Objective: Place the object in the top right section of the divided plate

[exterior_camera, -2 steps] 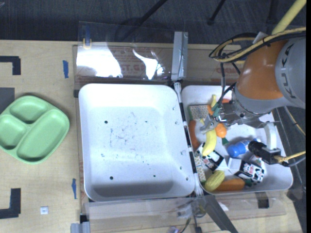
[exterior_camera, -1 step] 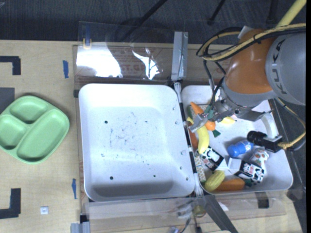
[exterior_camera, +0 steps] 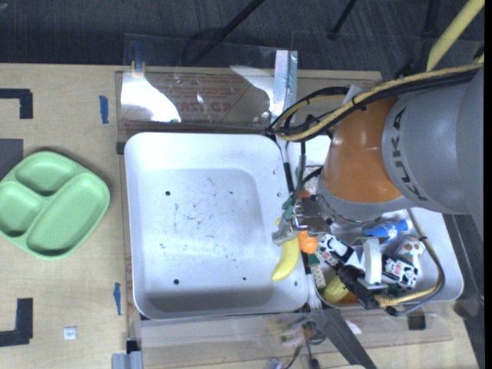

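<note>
A pale wooden table with black corner marks and bits of blue tape lies under the camera, dark floor beyond its far edge. At the far left sits a light green plastic divided plate with three sections: two smaller ones on its upper and left side and one long one at its lower right. Well apart from it, to the right, stands a shallow white bin, its floor scuffed and dotted with small holes; a clear plastic sheet lies flat behind it. Against the right wall of this bin rests a yellow toy banana, curved and tipped toward the near corner, with a small orange ball-like piece touching its upper end. Just above these hangs the metal hand of the grey arm with its orange band; whether the hand is open or closed, or grips anything, cannot be told. Farther right, the second white bin holds a jumble of small toys, partly hidden beneath the arm.
</note>
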Robot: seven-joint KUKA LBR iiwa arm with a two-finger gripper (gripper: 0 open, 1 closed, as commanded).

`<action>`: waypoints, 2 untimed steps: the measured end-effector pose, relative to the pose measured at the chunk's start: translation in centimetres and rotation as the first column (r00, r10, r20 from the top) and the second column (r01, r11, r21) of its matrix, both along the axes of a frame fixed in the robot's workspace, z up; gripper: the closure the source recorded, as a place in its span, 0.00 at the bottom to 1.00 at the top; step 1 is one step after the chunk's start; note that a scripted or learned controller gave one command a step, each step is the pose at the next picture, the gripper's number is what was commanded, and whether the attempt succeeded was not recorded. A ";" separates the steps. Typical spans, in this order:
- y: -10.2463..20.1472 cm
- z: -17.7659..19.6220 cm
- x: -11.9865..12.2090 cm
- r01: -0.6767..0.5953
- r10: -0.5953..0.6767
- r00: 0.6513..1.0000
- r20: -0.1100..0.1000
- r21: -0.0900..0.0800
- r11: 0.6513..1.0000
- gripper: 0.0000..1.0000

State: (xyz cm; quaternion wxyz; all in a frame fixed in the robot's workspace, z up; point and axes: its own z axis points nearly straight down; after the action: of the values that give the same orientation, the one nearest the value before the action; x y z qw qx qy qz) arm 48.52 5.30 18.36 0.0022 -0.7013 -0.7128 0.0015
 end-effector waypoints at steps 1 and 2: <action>0.0 0.9 0.1 0.001 -0.001 1.000 0.001 0.000 1.000 1.00; 0.0 1.8 0.1 0.001 -0.001 1.000 0.001 0.000 1.000 1.00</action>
State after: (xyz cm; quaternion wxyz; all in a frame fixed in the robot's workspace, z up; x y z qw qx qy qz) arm 48.64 5.34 20.18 0.0017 -0.7018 -0.7123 0.0009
